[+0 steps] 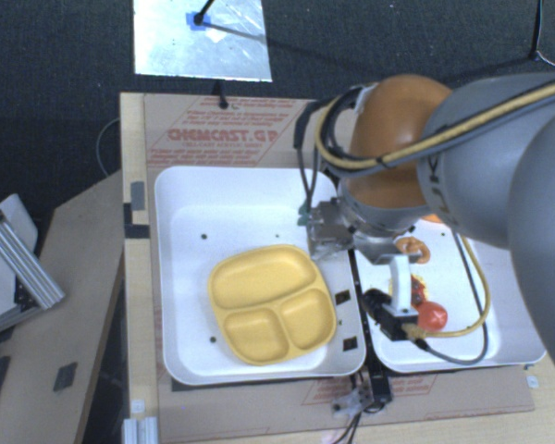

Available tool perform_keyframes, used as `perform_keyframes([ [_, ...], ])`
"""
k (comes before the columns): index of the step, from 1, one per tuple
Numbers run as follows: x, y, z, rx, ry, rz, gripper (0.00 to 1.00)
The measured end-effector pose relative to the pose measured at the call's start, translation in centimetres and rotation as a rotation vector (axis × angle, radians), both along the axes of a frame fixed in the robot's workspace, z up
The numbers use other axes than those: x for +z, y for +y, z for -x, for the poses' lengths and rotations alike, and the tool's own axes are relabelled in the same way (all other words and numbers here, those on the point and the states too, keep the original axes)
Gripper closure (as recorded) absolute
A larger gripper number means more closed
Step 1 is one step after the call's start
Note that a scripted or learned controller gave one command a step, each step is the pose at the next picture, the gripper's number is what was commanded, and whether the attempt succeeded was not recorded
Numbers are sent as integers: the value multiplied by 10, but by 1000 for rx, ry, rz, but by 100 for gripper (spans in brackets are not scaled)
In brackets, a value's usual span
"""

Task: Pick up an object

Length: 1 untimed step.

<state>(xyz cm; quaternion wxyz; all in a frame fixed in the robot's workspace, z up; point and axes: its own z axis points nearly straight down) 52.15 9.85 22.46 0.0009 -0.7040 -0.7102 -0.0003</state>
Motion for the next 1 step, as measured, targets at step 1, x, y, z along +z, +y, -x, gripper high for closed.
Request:
perform_keyframes([
  [1, 0, -2, -1, -5, -1, 1, 0],
])
